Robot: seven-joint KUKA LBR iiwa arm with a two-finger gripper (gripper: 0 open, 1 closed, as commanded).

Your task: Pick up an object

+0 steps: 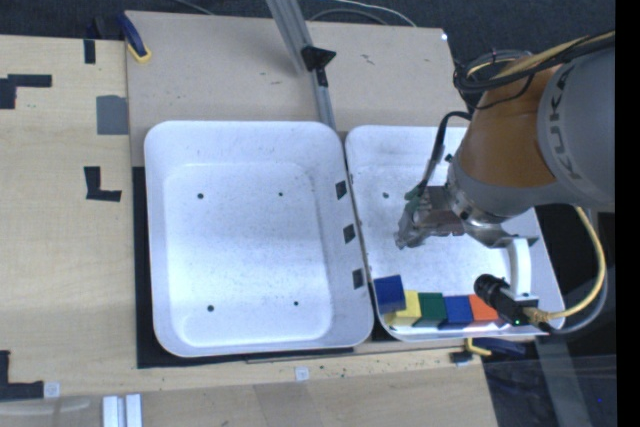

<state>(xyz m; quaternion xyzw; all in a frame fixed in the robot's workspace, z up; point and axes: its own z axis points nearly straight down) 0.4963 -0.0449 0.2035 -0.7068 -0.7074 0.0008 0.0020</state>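
While its grip state is unclear, the pincer (pixel 413 227) hovers above the blocks (pixel 432 305).

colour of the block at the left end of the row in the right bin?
Blue block, stacked on a yellow one; camera view.

Setting: a robotics lab test bench. Indicators: an industrial arm (pixel 540 145) mounted over two white bins (pixel 160 215), black tape markers (pixel 95 183) on the wooden benchtop far left of the gripper (pixel 412 225), and loose cables (pixel 350 10) beyond it.
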